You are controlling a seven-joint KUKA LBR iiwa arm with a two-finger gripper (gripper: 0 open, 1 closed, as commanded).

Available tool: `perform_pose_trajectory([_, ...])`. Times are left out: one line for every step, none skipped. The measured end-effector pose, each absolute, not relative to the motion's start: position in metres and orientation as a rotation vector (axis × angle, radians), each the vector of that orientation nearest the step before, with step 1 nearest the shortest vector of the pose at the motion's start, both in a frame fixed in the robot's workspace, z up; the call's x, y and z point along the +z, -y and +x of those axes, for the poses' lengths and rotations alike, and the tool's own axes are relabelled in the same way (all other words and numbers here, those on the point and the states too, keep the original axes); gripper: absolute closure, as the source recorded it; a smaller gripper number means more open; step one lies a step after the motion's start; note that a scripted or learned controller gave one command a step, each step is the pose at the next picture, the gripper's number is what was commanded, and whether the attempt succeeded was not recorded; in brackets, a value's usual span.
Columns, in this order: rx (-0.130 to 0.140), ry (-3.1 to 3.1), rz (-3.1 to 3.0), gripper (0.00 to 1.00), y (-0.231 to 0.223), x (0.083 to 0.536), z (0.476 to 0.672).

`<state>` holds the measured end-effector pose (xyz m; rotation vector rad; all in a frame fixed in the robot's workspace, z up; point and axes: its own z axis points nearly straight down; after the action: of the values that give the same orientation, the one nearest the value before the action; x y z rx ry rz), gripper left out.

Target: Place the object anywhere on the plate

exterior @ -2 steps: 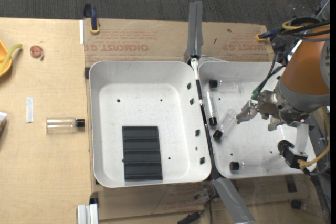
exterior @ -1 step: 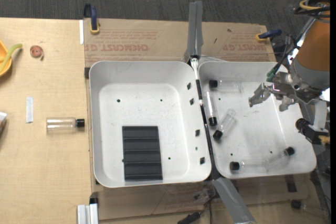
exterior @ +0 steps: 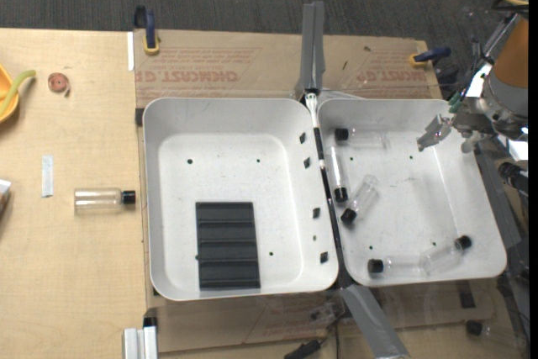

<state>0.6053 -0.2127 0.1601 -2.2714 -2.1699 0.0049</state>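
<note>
Bottles (exterior: 363,196) of clear plastic with black caps are lying scattered in the right bin (exterior: 483,206), some along its left wall and others along its near edge. They are well apart from the black ribbed plate (exterior: 227,245), which we are seeing in the near part of the left bin (exterior: 168,139). The two bins' adjoining walls are standing between the bottles and the plate. The end effector (exterior: 435,133) is hanging over the right bin's far right corner, and we cannot tell whether it is spread or pressed together. Out on the bench (exterior: 67,265), another capped bottle (exterior: 102,198) is lying left of the left bin.
</note>
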Motion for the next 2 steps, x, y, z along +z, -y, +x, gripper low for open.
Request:
perform_pose_trajectory([0.001,2.255,-2.192,0.00,0.215,0.208,0.659])
perform_pose_trajectory([0.003,2.335,-2.104,0.00,0.222,0.382,0.610])
